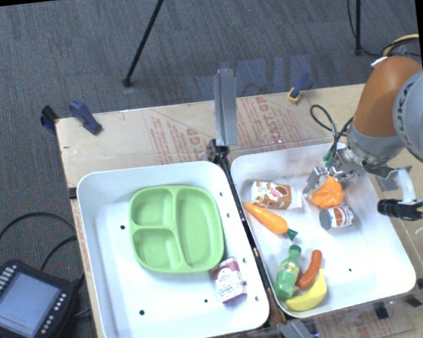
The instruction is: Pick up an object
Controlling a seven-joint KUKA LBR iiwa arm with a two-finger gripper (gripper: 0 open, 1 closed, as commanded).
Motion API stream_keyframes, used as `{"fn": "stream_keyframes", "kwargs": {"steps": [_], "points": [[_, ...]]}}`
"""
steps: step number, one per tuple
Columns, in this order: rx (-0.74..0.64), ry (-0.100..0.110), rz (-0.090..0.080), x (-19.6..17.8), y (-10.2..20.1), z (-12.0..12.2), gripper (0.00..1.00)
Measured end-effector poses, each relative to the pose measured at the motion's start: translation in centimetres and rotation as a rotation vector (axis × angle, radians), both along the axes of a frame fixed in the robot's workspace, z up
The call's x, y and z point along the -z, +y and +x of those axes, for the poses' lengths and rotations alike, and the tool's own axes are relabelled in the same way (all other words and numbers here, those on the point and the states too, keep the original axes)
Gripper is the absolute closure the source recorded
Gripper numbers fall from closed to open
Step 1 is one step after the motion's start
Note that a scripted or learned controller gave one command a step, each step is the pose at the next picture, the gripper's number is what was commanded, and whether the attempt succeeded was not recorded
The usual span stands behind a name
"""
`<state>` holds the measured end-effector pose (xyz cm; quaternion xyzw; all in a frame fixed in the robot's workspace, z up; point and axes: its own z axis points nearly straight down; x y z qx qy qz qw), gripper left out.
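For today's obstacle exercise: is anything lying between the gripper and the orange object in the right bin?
Nothing visible. The gripper sits directly on top of the orange object, near the right bin's far side. The small can lies just beside it, not in between.

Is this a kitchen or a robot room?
Most likely a robot lab, not a kitchen. A grey and orange robot arm reaches over two white bins of toy food, tripod legs stand on the carpet, and a control tablet lies beside the bench.
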<state>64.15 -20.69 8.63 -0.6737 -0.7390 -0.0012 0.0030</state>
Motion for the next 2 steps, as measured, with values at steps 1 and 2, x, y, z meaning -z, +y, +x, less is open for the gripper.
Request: {"fn": "stream_keyframes", "kwargs": {"steps": [1,2], "points": [[-0.002,-0.003,-0.004,-1.2,-0.1,0.1,1.00],[0.084,0.000,-0.005,-12.9,9.4,0.3,1.00]]}}
